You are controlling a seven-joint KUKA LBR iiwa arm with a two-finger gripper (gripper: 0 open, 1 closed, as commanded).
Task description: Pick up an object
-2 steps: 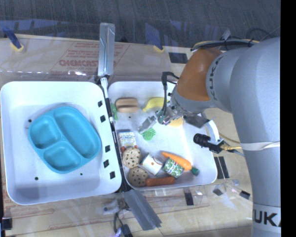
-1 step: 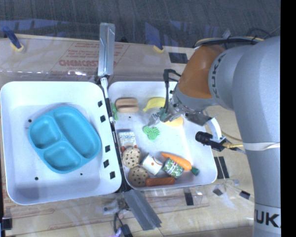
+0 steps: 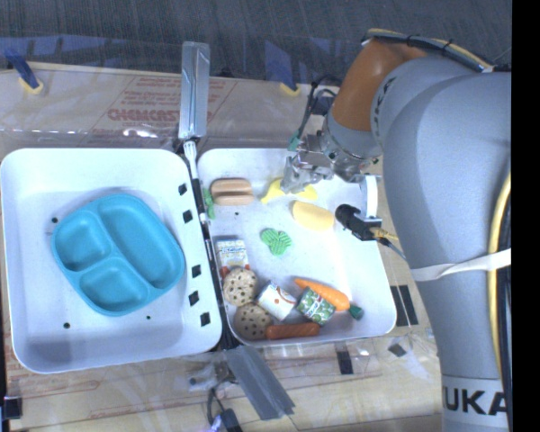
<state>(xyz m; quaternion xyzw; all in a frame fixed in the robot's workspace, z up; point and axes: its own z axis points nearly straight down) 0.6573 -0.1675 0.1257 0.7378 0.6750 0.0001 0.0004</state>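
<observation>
A small yellow toy (image 3: 279,190) lies at the far edge of the right bin (image 3: 378,318), just below my gripper (image 3: 297,176); whether my gripper is open or closed I cannot tell. Nearby lie a hot dog bun (image 3: 231,190), a pale yellow piece (image 3: 311,215) and a green leaf (image 3: 275,239). A blue divided plate (image 3: 117,253) sits in the left bin (image 3: 27,331).

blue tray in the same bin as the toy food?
No. The blue tray lies in the left bin, while the toy food, such as the carrot, sits in the right bin.
</observation>
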